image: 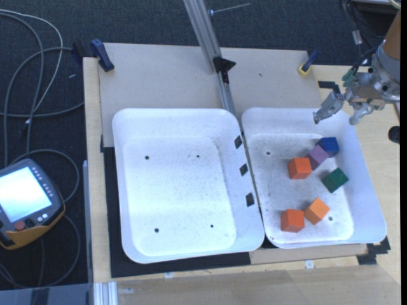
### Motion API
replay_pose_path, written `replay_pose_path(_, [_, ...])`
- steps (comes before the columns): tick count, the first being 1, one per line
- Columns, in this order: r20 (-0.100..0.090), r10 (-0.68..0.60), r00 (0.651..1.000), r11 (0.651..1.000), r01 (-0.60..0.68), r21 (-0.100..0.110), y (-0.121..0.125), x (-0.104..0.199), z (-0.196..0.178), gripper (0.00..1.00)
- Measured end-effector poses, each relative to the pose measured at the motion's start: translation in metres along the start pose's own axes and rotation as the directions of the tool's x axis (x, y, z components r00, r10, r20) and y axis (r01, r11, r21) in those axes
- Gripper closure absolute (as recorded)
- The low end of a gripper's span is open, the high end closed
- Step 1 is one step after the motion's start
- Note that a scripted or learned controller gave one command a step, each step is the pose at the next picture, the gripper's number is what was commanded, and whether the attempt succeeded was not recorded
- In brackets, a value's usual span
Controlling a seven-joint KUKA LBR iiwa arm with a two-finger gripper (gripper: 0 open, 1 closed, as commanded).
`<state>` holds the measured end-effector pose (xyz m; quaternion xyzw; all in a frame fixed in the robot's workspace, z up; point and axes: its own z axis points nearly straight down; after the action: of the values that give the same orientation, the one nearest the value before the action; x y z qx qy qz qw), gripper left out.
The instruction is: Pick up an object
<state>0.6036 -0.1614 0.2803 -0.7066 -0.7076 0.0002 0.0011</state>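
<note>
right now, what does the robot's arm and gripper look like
The arm enters at the right edge of the camera view, with an orange band above a grey wrist. Thin dark cables and a small green part sit beside the wrist. The gripper is pale grey metal with two slim fingers.

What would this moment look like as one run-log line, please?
gripper: open, nothing held, above right bin's far edge | blocks: six in right bin

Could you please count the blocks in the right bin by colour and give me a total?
Orange blocks: 3
Blue blocks: 1
Purple blocks: 1
Green blocks: 1
Total: 6 blocks, all in the right bin.
</note>
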Motion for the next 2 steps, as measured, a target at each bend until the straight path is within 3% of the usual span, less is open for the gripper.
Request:
replay_pose_path(1, [-0.003,-0.001,1.000,1.000,0.001,0.009,-0.038,0.047,0.108,0.00])
replay_pose_path(2, [0.009,0.003,1.000,1.000,-0.002,-0.022,-0.026,0.033,0.159,0.00])
